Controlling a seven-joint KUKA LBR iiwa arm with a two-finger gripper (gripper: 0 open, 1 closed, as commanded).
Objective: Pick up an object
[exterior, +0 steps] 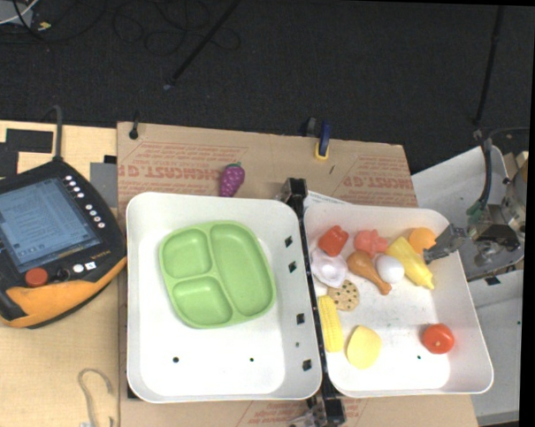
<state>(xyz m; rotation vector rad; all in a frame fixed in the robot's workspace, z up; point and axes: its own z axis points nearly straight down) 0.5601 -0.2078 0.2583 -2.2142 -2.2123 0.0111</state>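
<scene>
Gripper [443, 245] sits at the right bin's [472, 385] far right rim, dark fingertip poking in over the edge. Fingers: can't tell how far open, the metal there is too small and cluttered to read. Nothing visible between them. The tip is just beside the orange ball [420, 238] and the yellow corn-like piece [412, 262]; contact with either can't be judged.

Right bin contents, all lying on the floor of the bin:
- red pepper-like piece [333, 240] and pink piece [370, 242] near the far wall
- white egg [390, 269] touching a brown drumstick [368, 270]
- white round piece [328, 269] at the left wall, cookie [343, 296] just below it
- yellow corn cob [329, 323] along the left wall
- pale yellow lemon-like piece [363, 347] near it
- red tomato [437, 339], apart from the rest, toward the near right corner

Left bin [146, 353] holds a green three-compartment tray [217, 274] (compartments bare).

Outside the bins: purple grape bunch [232, 179] on the cardboard [181, 160] behind the left bin, teach pendant [41, 234] at far left on the bench.
</scene>
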